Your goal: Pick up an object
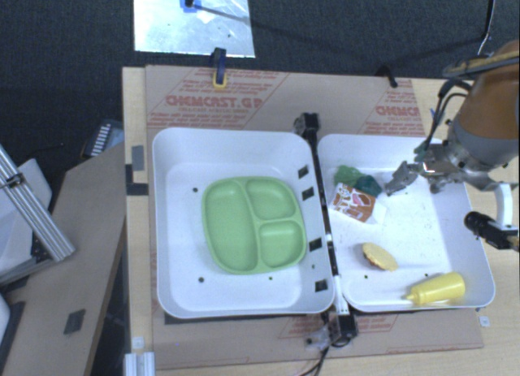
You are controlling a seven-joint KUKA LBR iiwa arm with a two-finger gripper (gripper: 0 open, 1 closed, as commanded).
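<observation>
We find the claw (400, 179) hanging over the right bin (455, 240), towards its far half, and we cannot tell from this slant how it is set or whether anything is in it; nothing shows between it and the bin floor that we could call a catch. Taking the right bin as our landmark, and working from its near rim outward: one yellow squeeze bottle (436, 288) lies on its side against the near rim, one small tan food piece (379, 257) sits a little farther in, one printed snack packet (354, 202) lies near the bin's left wall, and one green item (353, 175), touching the packet's far edge, lies just beside the claw. That makes four loose things to choose from. To the left of the right bin stands the left bin (175, 204), which holds one green divided plate (253, 224). The risk, as we judge it, lies in the packet and the green item being pressed together: a descent there could strike both and push them apart rather than seize either. The packet looks flat and may slip, and the bottle, being round, may roll against the rim.
</observation>
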